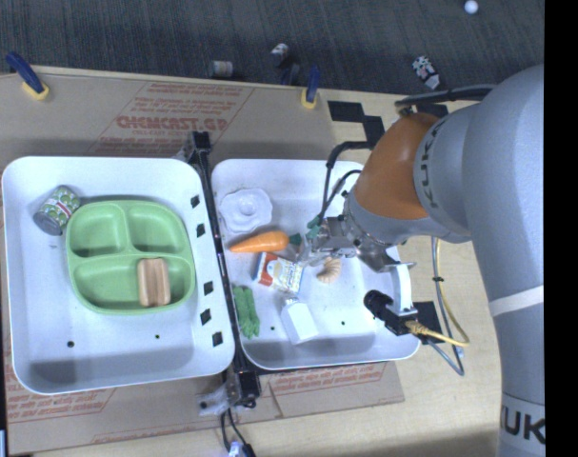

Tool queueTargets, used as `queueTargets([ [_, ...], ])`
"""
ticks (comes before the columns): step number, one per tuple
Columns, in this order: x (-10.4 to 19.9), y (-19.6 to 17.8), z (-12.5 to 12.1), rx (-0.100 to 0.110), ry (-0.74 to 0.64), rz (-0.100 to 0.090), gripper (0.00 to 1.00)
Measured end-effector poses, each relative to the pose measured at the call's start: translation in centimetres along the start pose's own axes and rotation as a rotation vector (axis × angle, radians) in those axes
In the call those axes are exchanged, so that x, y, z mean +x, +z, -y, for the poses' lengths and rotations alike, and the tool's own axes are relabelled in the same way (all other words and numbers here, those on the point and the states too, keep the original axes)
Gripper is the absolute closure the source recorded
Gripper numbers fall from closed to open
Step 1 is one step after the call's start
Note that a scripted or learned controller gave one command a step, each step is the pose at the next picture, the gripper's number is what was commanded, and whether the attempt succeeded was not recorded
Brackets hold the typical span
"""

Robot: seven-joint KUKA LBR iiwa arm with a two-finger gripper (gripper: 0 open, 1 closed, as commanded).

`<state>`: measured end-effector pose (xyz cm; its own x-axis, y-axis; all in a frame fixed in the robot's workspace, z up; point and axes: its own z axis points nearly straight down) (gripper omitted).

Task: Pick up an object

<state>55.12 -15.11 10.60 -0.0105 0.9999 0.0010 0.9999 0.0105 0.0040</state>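
The right bin (pixel 360 336) holds an orange carrot (pixel 258 243), a red and white packet (pixel 281 274), a white block (pixel 299 323), a green pod (pixel 246 310), a white round lid (pixel 245 206) and a small tan piece (pixel 328 270). My gripper (pixel 313 244) reaches down into this bin from the right. It sits just right of the carrot's tip, above the packet and close to the tan piece. The wrist hides the fingertips.
The left bin (pixel 22 284) carries a green divided plate (pixel 108 227) with a tan wooden block (pixel 153 281) in its lower compartment. A tin can (pixel 56 208) lies at the plate's upper left. A black divider (pixel 208 236) runs between the bins.
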Motion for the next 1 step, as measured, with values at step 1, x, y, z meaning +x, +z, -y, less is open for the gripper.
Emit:
queueTargets([
  [1, -0.96, -10.41, 5.72, 0.004, 0.006, 0.002, 1.00],
])
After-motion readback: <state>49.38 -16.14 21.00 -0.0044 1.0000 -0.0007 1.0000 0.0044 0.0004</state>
